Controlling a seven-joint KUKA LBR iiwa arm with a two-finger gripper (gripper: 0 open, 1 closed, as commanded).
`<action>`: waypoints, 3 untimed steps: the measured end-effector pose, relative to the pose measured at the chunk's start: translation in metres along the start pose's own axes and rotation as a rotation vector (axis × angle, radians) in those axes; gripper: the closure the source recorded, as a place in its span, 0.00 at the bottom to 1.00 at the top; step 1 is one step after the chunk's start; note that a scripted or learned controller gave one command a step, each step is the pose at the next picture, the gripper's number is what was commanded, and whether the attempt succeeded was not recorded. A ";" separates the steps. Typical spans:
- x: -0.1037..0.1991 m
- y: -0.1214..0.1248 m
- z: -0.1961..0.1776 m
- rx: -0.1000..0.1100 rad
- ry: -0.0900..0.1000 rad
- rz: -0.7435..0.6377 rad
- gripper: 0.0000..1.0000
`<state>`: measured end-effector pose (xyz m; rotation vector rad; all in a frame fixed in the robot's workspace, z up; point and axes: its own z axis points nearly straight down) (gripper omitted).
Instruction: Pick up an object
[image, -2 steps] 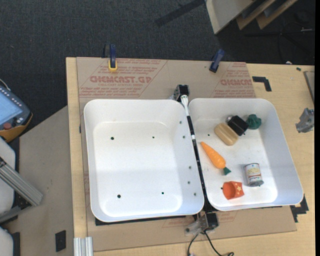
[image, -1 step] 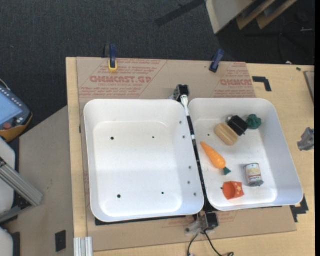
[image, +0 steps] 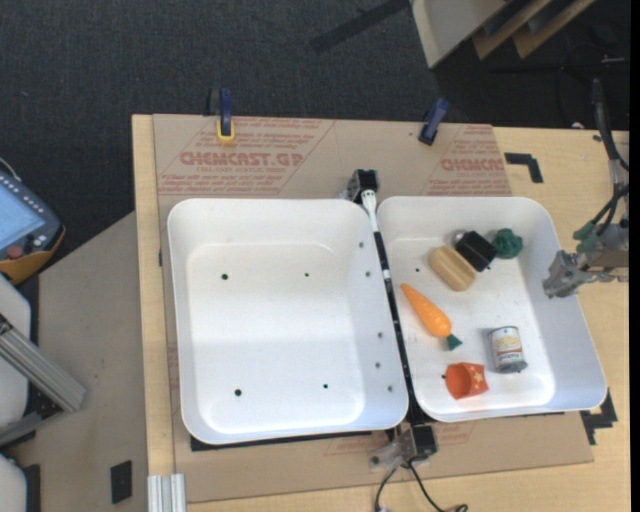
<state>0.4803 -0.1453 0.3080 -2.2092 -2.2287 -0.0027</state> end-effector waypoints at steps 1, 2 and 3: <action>0.061 0.000 0.000 0.001 0.000 0.002 1.00; 0.132 0.000 0.009 0.002 0.000 0.001 1.00; 0.182 0.000 0.010 0.001 -0.001 0.003 1.00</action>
